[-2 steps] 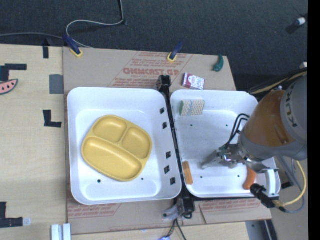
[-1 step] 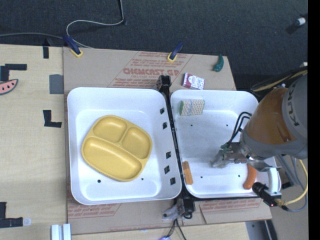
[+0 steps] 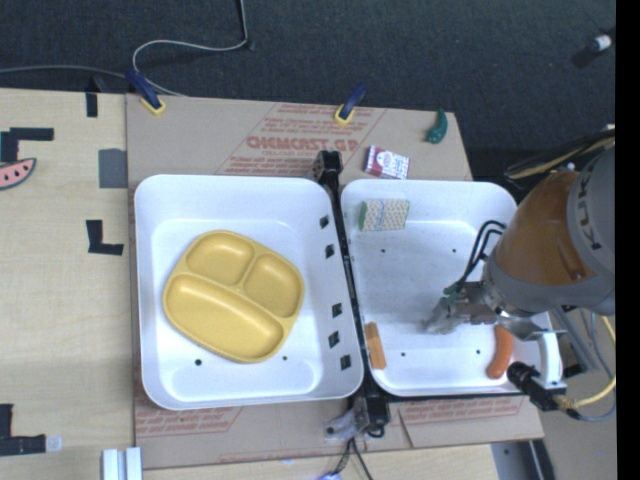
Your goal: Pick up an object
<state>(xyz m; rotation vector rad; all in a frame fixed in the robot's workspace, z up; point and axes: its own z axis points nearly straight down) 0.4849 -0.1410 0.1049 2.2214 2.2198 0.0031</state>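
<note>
My gripper (image 3: 444, 314) hangs low over the middle of the right bin (image 3: 430, 243), above bare white floor. An orange sausage-shaped piece (image 3: 500, 353) lies to its right near the bin's front right corner, apart from the gripper. A small orange block (image 3: 375, 346) rests at the bin's front left, by the divider. At the bin's back left lies a pale green patterned pad (image 3: 385, 214). Nothing shows in the gripper's grasp. The arm's orange band (image 3: 545, 233) covers the bin's right side.
The left bin (image 3: 160, 208) holds a yellow divided plate (image 3: 233, 294). On the cardboard behind the bins lie a red-and-white packet (image 3: 385, 162) and a green item (image 3: 437, 126). Yellow clamps (image 3: 350, 106) and a cable (image 3: 190, 43) sit at the back edge.
</note>
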